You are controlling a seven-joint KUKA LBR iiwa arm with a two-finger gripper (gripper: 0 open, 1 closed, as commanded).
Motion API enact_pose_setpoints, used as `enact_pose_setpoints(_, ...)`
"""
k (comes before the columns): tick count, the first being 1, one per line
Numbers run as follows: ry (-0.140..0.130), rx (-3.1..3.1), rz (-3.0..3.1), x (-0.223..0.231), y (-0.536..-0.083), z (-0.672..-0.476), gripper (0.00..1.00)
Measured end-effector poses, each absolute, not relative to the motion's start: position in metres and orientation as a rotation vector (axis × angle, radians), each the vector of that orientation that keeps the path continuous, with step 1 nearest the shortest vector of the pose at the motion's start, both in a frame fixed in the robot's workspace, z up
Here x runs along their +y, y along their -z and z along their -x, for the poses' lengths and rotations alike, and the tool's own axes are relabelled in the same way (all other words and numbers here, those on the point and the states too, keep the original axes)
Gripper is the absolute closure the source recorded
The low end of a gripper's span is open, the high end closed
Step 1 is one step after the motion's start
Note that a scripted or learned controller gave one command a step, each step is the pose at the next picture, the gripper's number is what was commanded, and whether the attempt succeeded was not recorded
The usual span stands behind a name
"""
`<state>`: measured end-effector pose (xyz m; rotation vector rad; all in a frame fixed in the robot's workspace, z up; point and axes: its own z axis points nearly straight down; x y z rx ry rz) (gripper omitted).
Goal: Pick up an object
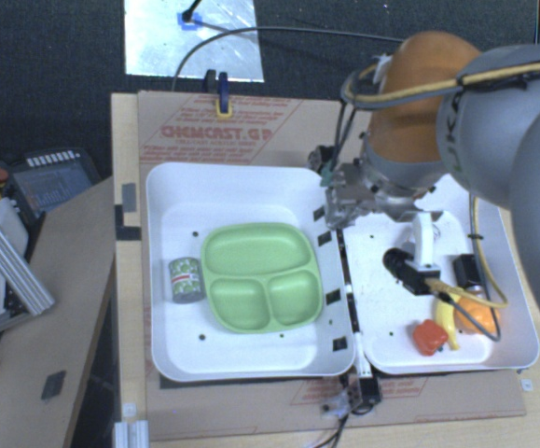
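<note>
My claw [337,215] hangs over the wall between the two bins; how it stands I cannot tell. The toys [442,320] lie well apart, in the right bin [521,343]. Descending here, I risk hitting the wall.

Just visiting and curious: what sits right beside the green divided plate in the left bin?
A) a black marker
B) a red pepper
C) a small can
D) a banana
C: the small can lies just left of the green divided plate, in the left bin.
</note>
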<state>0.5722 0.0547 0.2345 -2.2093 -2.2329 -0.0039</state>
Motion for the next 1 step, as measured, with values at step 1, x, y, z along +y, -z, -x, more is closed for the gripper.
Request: enact_pose_setpoints(1, 0.003, -2.231, 2.212, 0.0990, -0.2219, -0.5828, 1.00)
